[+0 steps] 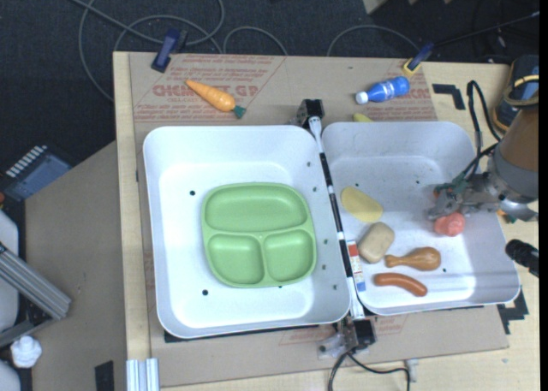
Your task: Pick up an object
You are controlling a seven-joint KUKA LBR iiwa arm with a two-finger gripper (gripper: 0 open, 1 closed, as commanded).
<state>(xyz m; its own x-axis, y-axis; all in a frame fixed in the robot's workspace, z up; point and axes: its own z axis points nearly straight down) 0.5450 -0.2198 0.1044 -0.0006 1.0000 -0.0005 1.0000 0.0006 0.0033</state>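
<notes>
The right bin (402, 145) holds several toy foods. A yellow piece (361, 203) lies at its left, with a tan lump (375, 241) just below it. A brown drumstick (415, 258) and a reddish sausage (401, 283) lie near the front wall. A red-pink piece (449, 225) rests toward the bin's right side. My gripper (449, 198) hangs low over the right bin, right above the red-pink piece and very close to it. Whether it touches the piece is not clear.
The left bin (171, 210) holds a green divided plate (257, 234). On the bench behind the bins lie a toy carrot (216, 95) and a blue and white bottle (384, 90). Cables run beside the arm (521, 154) at the right.
</notes>
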